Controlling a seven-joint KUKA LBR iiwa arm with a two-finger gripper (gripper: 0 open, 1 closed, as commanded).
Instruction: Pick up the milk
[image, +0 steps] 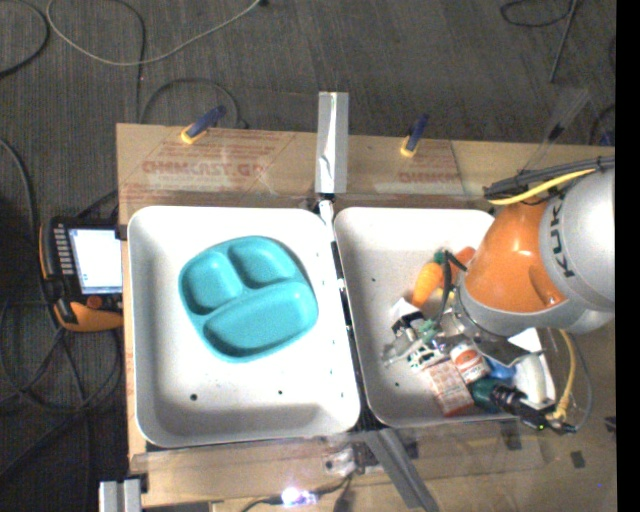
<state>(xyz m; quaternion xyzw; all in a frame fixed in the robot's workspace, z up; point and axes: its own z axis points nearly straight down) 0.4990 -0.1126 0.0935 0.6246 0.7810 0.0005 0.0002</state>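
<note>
- Divided plate (250, 297): plain turquoise.
- Both bins (160, 400): white.
- Arm (560, 270): grey, orange band.
- Carton (455, 375): white with red-orange print.
- Bench (230, 160): tan, faded red lettering.

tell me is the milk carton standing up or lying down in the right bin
Lying down: the milk carton rests flat on its side on the right bin's floor, partly under the arm.

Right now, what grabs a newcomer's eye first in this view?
The teal divided plate stands out, lying alone in the left bin. Next, the arm's orange band hangs over the right bin, above a cluster of small items by its near right side, including a red-and-white carton and an orange item. A handheld pendant with a lit screen sits off the bench's left edge.
</note>
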